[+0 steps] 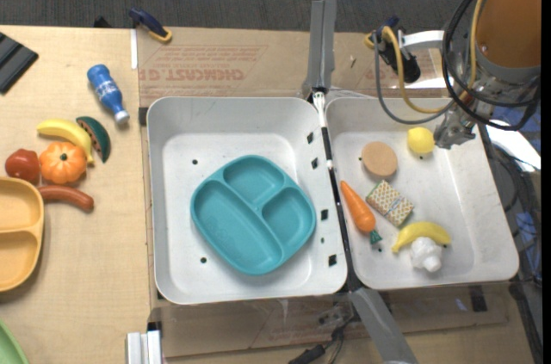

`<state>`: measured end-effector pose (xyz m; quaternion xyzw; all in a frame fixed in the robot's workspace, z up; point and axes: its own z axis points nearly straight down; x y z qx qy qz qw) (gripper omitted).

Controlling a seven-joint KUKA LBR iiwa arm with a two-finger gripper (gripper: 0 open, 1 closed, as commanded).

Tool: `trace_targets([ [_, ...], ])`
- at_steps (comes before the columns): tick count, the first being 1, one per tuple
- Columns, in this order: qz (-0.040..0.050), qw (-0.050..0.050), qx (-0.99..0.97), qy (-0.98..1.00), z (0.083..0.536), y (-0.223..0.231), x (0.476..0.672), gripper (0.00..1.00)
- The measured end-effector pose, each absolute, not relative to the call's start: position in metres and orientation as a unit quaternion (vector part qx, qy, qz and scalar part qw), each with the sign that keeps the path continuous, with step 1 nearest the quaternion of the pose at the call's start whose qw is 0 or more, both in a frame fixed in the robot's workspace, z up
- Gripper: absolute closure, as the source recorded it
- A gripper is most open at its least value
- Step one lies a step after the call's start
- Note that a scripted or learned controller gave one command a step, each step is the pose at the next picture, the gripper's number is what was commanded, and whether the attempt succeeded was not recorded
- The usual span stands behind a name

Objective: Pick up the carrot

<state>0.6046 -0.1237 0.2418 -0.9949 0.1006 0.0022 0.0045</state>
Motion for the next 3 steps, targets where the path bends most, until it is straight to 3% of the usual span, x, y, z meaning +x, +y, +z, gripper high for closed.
trace_targets([
  [1, 0.0052, 0.004, -0.991, 0.136, 0.234, -0.059, 0.601, 1.0],
  [2, 0.0056, 0.003, -0.964, 0.265, 0.215, -0.061, 0.588, 1.0],
  [3, 0.0026, 0.004, -0.993, 0.115, 0.207, -0.122, 0.61, 1.0],
])
